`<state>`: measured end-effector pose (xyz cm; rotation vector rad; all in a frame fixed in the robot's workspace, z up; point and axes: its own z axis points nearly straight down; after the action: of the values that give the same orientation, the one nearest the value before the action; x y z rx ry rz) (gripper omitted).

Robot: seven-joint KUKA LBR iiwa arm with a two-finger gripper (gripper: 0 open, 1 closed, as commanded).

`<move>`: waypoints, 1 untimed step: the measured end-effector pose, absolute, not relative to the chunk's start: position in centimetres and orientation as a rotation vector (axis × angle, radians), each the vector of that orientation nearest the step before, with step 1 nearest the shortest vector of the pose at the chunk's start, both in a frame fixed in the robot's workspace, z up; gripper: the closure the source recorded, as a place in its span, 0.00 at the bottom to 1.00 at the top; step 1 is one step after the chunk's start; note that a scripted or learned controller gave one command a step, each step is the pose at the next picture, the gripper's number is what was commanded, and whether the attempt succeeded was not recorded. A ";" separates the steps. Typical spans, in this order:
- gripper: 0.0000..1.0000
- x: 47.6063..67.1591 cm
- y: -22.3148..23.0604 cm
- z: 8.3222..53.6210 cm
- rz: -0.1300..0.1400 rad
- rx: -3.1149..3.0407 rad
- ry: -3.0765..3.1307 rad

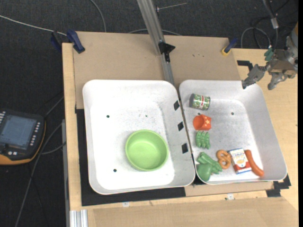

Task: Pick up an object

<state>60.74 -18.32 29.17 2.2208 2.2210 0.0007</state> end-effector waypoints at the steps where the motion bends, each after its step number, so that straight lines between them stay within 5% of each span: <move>1: 0.00 60.2 -17.6 23.4 -0.003 2.223 2.224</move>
<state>60.25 -17.55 23.41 2.2228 2.2245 -0.0029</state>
